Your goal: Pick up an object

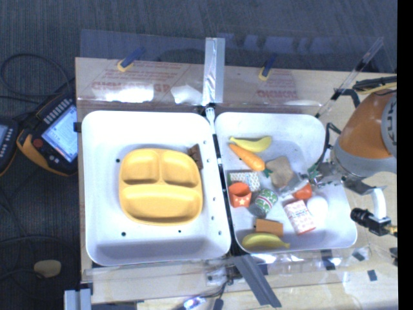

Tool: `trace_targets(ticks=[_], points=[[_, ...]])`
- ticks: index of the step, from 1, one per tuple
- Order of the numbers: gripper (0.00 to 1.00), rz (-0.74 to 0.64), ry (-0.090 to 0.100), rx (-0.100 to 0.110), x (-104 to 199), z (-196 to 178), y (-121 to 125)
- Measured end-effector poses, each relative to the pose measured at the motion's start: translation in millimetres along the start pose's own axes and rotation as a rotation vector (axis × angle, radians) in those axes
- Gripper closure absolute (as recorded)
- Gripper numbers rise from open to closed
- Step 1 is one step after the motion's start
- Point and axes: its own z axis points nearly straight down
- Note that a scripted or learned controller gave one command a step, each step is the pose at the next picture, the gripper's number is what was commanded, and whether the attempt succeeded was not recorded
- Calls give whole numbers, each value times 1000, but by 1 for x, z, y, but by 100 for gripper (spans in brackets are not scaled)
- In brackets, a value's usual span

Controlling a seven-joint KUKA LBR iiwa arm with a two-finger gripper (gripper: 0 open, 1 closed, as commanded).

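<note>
The gripper [317, 175] hung over the right bin [322, 131]; finger state could not be told. Advised: descend squarely onto the isolated white egg [317, 206].

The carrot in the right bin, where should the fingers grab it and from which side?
Probably the carrot's thick middle, coming straight down, fingers closing across its width. It lies flat and slanted, with the banana close along its upper side, so little room there.

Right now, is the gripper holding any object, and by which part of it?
It cannot be told. The gripper is low at the right bin's right side, near a small orange-red item; no hold is visible.
</note>
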Motion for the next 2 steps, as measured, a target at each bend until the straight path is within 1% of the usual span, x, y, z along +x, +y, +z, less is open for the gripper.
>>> trace_targets(ticks=[1,2], points=[[100,-1,2,0,1,-8,1],[100,149,-4,4,87,-117,95]])
